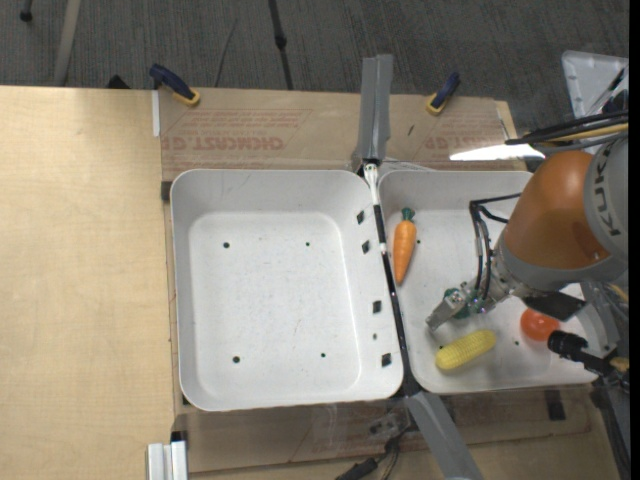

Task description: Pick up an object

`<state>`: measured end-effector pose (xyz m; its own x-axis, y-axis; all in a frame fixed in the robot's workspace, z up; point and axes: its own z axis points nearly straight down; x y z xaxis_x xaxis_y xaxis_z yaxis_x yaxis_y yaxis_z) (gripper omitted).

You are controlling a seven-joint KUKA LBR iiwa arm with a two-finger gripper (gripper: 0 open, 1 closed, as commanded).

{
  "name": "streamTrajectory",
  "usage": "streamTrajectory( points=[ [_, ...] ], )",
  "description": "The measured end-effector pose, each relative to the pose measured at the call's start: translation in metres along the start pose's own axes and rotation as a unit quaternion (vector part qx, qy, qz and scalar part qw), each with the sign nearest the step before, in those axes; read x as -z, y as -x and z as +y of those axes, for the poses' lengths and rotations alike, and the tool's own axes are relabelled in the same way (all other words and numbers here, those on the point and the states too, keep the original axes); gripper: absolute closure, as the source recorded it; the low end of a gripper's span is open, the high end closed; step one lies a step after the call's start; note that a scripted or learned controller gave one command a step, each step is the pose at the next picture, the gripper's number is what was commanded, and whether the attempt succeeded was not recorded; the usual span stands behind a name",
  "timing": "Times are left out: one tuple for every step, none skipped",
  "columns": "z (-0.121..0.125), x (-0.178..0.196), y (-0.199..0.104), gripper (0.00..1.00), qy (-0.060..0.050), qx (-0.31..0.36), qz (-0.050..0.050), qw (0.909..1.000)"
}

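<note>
arm [560,218] reaching in from the right over the right bin [430,183], gripper [452,308] low just above the corn [466,349]. can't tell how far the jaws stand apart, nor whether anything sits between them. carrot [402,248] near the divider, red ball [538,323] beside the wrist. left bin [190,268] alongside.

Two blue-and-yellow clamps [173,83] on the cardboard sheet [260,133] behind the bins, over wooden bench [75,268].

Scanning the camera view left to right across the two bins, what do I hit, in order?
Left bin → carrot → hand → corn cob → orange-red object, partly hidden by the arm.
</note>
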<state>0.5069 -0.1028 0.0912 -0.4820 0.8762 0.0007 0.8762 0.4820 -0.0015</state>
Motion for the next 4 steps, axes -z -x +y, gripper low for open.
streamTrajectory(
  points=[
    [0.078,0.001,0.079,0.0,0.001,0.051,-0.001,0.9987],
    [-0.038,0.068,0.03,0.0,0.0,0.118,0.0,0.993],
    [-0.023,0.0,-0.019,0.0,0.0,0.133,0.0,0.9911],
    [-0.012,0.0,-0.01,0.0,0.0,-0.087,0.0,0.9962]
  ],
)
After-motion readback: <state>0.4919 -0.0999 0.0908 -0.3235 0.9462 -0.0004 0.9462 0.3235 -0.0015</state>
